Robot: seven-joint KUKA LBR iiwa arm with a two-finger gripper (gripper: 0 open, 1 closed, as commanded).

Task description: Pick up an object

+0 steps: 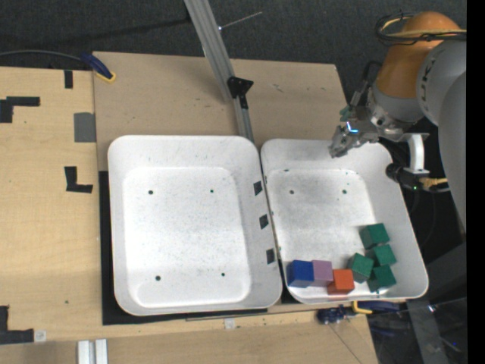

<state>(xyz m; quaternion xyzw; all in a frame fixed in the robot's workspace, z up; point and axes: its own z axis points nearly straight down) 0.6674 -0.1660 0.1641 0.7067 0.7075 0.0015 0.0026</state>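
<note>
A: What lies nearest to the camera?

B: At the near edge of the right bin (394,203) there is a row of small blocks. From the left: a blue block (301,271), a purple block (322,270) touching it, and an orange block (342,280) touching the purple one. Just beside them, along the right wall, is a cluster of green blocks (377,258), four as far as I can count, packed close together.

A: And the left bin?

B: The left bin (121,203) sits beside the right one, their walls touching. I see only some small dark dots on its floor.

A: Where is the hand?

B: The hand (339,147) is at the far edge of the right bin, over its far rim, and it points down and to the left. The blocks are well apart from it, at the opposite, near end of the same bin. Nothing is between the fingers, but whether they are wide or narrow, I cannot tell.

A: What is farther still?

B: Behind the bins, a grey metal bar (216,48) runs slanting across the wooden counter (167,97).
</note>
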